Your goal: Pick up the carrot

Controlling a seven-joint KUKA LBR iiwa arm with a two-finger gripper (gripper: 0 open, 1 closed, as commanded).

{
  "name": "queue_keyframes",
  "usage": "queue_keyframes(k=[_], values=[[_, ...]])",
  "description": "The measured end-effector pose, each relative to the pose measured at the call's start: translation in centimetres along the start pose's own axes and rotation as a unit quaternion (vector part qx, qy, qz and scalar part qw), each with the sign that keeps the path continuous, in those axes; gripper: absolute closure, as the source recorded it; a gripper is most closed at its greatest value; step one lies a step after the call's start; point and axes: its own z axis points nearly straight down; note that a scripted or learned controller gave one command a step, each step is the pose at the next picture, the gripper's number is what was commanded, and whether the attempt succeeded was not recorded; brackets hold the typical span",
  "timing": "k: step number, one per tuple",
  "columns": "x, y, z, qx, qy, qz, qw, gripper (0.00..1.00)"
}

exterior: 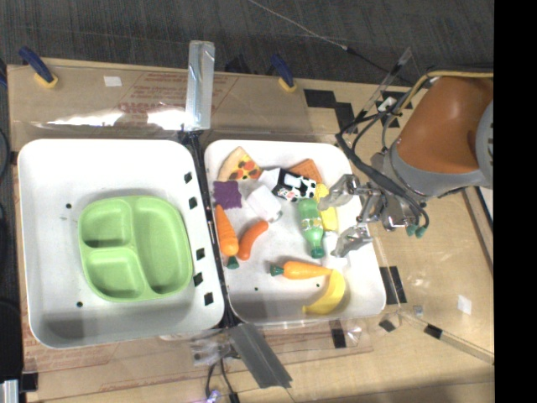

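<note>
So the brown desk point(436, 309) has two shallow white plastic bins side by side, and I'll use the right-hand white bin point(252, 305) as the reference for everything. The left white bin point(38, 225) just beside it carries a light green divided plastic tray point(134, 246). The grey arm with the orange band point(440, 133) comes in from the right bin's right side, and its metal two-finger tool point(353, 217) sits over that bin's right rim, fingers spread apart with nothing between them as far as I can see. Inside the right bin: a yellow toy banana point(330, 295) in the lower right corner, a green plastic bottle point(310, 225) just inward of the tool, two pizza-slice toys along the bin's top edge point(241, 165), a black-and-white cow-print carton point(292, 185) between them, and a small purple block point(226, 195) near the bin's left wall. There are three orange carrot-looking pieces: a long orange carrot with a green end point(225, 233) along the bin's left wall, a stubby orange one point(251, 239) touching it, and a small orange carrot with a green tip point(304, 269) lying just above the banana, nearest the tool. Progress-wise, I'd say nothing's done yet: no carrot is gripped or lifted, so the reach, the closing and the lift are all left.
</note>
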Motion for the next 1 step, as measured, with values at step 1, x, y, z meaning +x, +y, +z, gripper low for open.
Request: queue_keyframes(k=[1], values=[[4.08, 0.05, 11.99, 0.001, -0.003, -0.058, 0.9983, 0.00]])
